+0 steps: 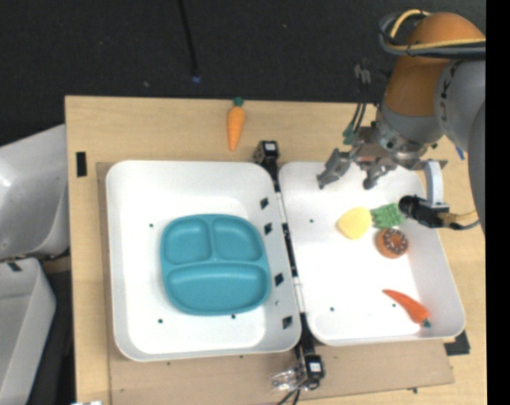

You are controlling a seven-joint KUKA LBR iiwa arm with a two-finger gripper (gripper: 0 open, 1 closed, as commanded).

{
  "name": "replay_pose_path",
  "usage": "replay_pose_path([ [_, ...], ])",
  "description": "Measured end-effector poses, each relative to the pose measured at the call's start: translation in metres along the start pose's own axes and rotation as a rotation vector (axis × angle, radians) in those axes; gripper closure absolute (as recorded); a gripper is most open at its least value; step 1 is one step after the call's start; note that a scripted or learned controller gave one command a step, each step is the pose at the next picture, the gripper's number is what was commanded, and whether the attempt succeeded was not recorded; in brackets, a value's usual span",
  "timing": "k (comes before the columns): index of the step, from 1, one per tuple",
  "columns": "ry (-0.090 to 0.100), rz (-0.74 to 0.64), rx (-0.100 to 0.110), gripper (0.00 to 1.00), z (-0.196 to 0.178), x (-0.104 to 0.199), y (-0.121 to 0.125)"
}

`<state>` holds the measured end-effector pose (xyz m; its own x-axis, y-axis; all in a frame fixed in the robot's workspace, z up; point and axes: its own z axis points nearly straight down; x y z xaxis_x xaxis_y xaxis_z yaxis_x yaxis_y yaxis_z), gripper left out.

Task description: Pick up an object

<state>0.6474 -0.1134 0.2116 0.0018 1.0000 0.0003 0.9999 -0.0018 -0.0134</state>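
Note:
My gripper (352, 174) hangs over the far edge of the right bin (356, 310), fingers spread open and empty. Just in front of it lie a yellow lemon-shaped piece (353, 223), a small green leafy piece (387, 214) beside it and a brown round donut-like piece (392, 243). An orange-red chili pepper (405, 304) lies near the bin's front right corner.
The left bin (128, 310) holds a teal divided plate (213, 262). A toy carrot (235, 124) lies on the wooden bench behind the left bin, outside both bins. Black clips join the bins along the middle seam (281, 243).

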Motion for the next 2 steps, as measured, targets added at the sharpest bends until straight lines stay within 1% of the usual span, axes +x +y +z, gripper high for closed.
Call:
replay_pose_path([
  [1, -0.001, -0.002, -0.015, 0.00, -0.009, 0.000, 0.003],
  [2, -0.001, -0.005, -0.010, 0.00, 0.041, 0.008, 0.006],
])
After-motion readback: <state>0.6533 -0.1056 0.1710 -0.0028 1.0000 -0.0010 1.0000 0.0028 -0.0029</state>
